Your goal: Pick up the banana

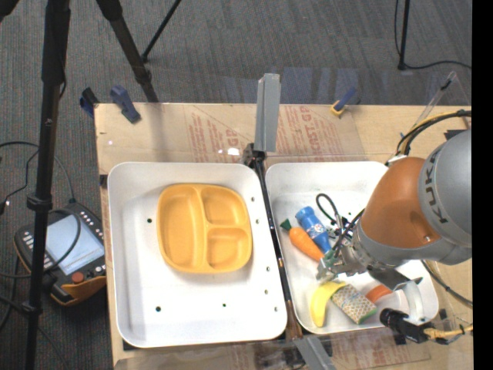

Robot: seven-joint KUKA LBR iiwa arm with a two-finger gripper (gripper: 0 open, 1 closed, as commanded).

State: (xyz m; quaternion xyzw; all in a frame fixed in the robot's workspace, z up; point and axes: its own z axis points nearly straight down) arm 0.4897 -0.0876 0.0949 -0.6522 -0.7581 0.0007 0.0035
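Note:
The yellow banana (323, 300) lies near the front edge of the right bin (339, 179), its upper end tucked under the gripper. My gripper (331, 265) hangs just above that end, between the banana and an orange carrot (306, 243). The grey arm with its orange band (399, 208) reaches in from the right and hides the bin's right half.
A blue bottle (312, 223) lies behind the carrot. A speckled sponge-like block (354, 304) touches the banana's right side, with a red object (377, 293) beyond it. The left bin (131, 284) holds a yellow divided plate (206, 227). A grey post (267, 114) stands behind the bins.

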